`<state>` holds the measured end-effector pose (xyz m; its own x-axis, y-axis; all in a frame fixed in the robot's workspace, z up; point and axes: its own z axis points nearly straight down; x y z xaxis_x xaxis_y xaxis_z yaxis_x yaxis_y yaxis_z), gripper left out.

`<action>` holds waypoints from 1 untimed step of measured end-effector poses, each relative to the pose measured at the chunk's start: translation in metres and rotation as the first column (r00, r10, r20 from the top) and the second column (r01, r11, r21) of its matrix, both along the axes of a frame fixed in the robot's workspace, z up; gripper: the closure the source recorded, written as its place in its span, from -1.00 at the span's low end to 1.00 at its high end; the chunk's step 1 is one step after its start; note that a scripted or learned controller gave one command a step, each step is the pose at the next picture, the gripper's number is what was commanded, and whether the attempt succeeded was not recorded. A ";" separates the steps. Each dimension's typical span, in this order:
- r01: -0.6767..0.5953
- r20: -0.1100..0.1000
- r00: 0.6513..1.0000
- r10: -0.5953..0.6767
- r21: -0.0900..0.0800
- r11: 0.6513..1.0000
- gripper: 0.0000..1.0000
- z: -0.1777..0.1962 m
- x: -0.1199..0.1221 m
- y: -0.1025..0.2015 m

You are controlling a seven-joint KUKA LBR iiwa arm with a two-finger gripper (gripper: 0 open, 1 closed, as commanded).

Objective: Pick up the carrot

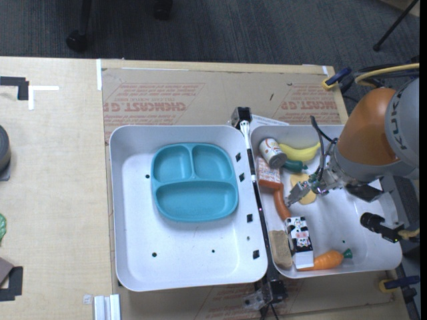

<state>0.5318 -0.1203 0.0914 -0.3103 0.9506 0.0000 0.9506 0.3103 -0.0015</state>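
The carrot [325, 261], orange with a small green top, lies along the front wall of the right bin [347, 212]. It rests just right of a small black-and-white carton [300, 241]. My gripper [297, 193] hangs over the middle of the right bin, well behind the carrot and a little to its left. It is close to a yellow object [306, 185] and a reddish sausage [281, 204]. The grey arm with its orange band [365, 135] reaches in from the right.
The left bin [133, 245] holds a blue divided plate [195, 181]. At the back of the right bin are a can [270, 151], a banana [300, 151] and an orange box [267, 174]. A tan block [280, 249] lies left of the carton.
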 end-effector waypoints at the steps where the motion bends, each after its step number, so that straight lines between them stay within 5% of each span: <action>1: 0.002 0.002 1.000 -0.002 -0.002 1.000 1.00 0.009 0.001 -0.001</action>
